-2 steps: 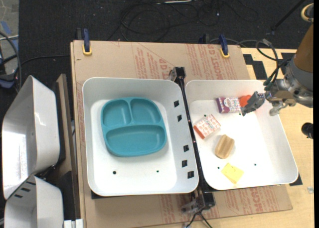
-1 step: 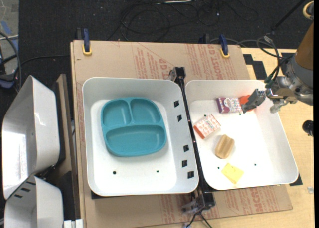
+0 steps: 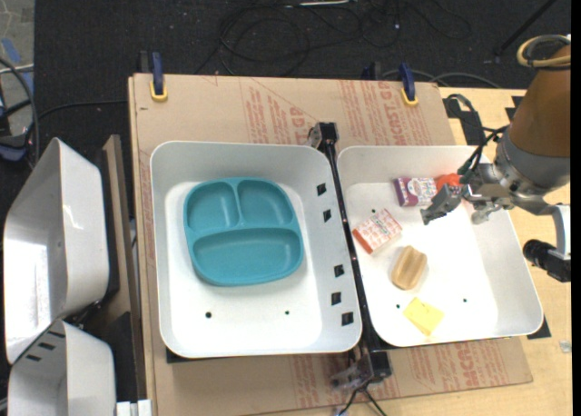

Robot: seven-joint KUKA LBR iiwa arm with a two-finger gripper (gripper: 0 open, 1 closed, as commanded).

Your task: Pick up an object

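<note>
Pincer (image 3: 451, 202) hangs low over the right bin (image 3: 508, 314), upper part, w/ the arm coming in from the right. Can't tell if it's released or clenched; nothing visibly between its tips.

Candidate objs are all in the right bin: purple-and-white carton (image 3: 416, 191) just left of the pincer, small orange item (image 3: 448, 182) right at the pincer and partly hidden by it, red-and-white box (image 3: 377, 230) nearer the bin's left wall, tan bun-like piece (image 3: 408, 267) mid-bin, yellow block (image 3: 423, 315) toward the front edge. Left bin (image 3: 172, 223) holds a teal divided plate (image 3: 243, 230).

Risks, as I judge them:
- Carton and orange item sit close together, so a descent btwn them could nudge one aside and close on neither.
- Carton lies near the bin's back wall; a push could pin it there, or a tip could hit the wall.
- Tan piece looks rounded, so it may roll or slip out of a pinch.
- Yellow block looks low and flat, hard to get tips under.

Writing: carton and red box carry print, too small to read. Tabletop (image 3: 263, 105) sheet has repeated red lettering, not legible enough to give.
</note>
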